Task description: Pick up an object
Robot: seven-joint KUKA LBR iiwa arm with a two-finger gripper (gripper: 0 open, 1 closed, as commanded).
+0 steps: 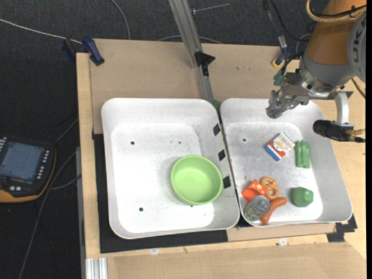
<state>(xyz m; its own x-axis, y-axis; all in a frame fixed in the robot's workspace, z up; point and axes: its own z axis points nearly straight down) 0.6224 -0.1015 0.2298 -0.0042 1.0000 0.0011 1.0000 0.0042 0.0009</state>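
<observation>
Bench surface carries 2 shallow white bins side by side. The left bin holds 1 light-green bowl, upright, near its front right corner.

The right bin holds all the small items. The grey arm reaches in from the right, and the gripper hangs over the bin's rear left area, with nothing visible between its tips. Whether the pincer stands wide or narrow cannot be told at this angle.

Candidate objects, largest to smallest:
1. Cluster at the front left of the right bin: an orange pretzel-shaped toy, a round grey lid-like piece and an orange stick, touching one another. Crowded; probably a poor first choice.
2. Small carton, white with blue and red, lying flat nearest the gripper. Probably light and stiff; take hold across its 2 long sides.
3. Green cylinder, just beside the carton. Likely smooth plastic and may roll; grip across its width.
4. Round green piece, apart from the rest. A curved surface could slip from the tips.
</observation>
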